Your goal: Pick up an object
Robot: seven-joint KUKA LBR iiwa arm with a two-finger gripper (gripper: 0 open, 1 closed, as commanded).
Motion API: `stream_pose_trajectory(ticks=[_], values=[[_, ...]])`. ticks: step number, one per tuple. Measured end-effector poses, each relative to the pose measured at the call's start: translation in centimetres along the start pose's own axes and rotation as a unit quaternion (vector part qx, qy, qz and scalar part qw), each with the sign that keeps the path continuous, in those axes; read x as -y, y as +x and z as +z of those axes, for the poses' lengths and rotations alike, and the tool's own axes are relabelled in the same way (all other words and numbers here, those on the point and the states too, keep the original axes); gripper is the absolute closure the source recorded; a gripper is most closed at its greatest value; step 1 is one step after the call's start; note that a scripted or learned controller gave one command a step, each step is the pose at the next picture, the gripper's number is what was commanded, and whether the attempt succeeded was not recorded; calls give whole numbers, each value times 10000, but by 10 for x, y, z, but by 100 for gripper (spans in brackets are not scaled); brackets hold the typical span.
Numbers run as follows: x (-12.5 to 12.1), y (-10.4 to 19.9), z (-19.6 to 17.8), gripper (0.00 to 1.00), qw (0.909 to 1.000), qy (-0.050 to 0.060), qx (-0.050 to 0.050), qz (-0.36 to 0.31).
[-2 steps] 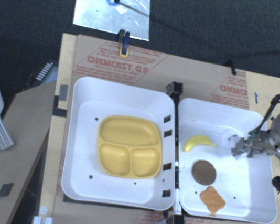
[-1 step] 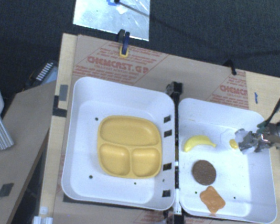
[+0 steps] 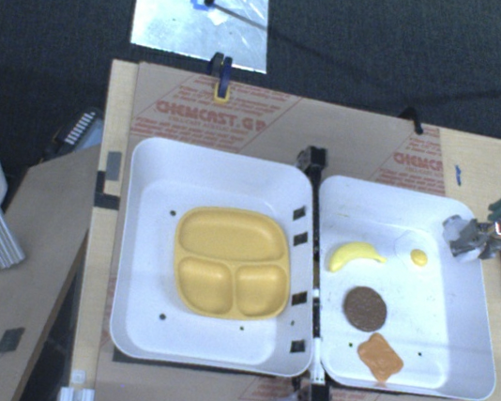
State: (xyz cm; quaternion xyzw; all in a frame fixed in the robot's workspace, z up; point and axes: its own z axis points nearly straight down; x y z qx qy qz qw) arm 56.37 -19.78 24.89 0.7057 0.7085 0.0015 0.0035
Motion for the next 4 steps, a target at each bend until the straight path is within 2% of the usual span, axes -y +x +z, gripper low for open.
stream_pose_trajectory(ticks=[1, 3, 4], values=[[-1, 48, 10, 100, 10000, 30, -18, -21], [11, 170, 1, 100, 10000, 29, -25, -35], [20, 216, -1, 100, 10000, 29, -25, -29]])
